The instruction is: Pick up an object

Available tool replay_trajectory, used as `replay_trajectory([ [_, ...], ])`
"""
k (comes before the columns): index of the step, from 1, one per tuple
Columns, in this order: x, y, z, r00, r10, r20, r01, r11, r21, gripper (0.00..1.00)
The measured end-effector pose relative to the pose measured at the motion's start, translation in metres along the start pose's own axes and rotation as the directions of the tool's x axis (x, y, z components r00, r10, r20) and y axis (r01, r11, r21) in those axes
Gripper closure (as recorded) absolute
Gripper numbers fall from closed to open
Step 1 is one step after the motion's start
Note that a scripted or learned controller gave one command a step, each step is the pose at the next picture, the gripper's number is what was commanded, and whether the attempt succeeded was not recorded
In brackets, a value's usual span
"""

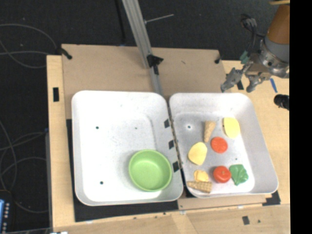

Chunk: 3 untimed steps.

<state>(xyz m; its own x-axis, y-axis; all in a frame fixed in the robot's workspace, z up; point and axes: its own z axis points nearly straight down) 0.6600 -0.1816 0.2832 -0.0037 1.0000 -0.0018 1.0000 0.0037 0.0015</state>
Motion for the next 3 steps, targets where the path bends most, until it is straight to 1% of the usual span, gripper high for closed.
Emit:
replay_trajectory([
  [1,-0.001,0.000,0.000,1.000,0.000,0.002,0.000,1.000,0.000,0.00],
  [2,0.002,-0.003,0.062,1.000,0.003,0.001,-0.003,1.000,0.007,0.00],
  [3,-0.008,0.002,0.115,1.000,0.005,0.002,-0.005,1.000,0.006,0.00],
])
